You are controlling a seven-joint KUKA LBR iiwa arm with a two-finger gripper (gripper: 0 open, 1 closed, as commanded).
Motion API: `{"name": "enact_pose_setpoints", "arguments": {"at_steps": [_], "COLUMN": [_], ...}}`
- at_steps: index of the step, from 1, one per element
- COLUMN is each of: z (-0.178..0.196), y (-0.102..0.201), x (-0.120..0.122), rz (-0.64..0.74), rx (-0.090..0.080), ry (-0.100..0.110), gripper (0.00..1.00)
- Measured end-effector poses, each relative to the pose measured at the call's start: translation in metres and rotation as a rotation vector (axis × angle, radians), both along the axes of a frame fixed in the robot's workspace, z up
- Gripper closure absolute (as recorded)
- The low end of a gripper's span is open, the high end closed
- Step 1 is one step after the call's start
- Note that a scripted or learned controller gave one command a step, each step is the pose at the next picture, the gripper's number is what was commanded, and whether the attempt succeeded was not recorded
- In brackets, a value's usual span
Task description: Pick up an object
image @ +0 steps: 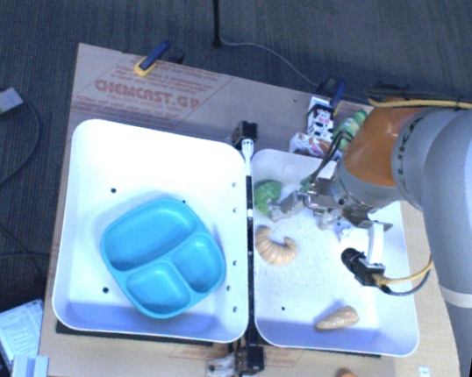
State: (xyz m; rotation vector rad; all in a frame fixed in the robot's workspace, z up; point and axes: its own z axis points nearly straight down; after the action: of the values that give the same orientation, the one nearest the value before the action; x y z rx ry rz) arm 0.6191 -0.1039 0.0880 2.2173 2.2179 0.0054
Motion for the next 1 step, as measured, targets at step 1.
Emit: {"name": "enact_pose_setpoints", "arguments": {"at_steps": [1], "z": [0.0691], "y": [-0.0072], "x": [-0.0493], "rz": [0.0], "rx": [0.001], "ry": [0.007], "gripper": [0.0]}}
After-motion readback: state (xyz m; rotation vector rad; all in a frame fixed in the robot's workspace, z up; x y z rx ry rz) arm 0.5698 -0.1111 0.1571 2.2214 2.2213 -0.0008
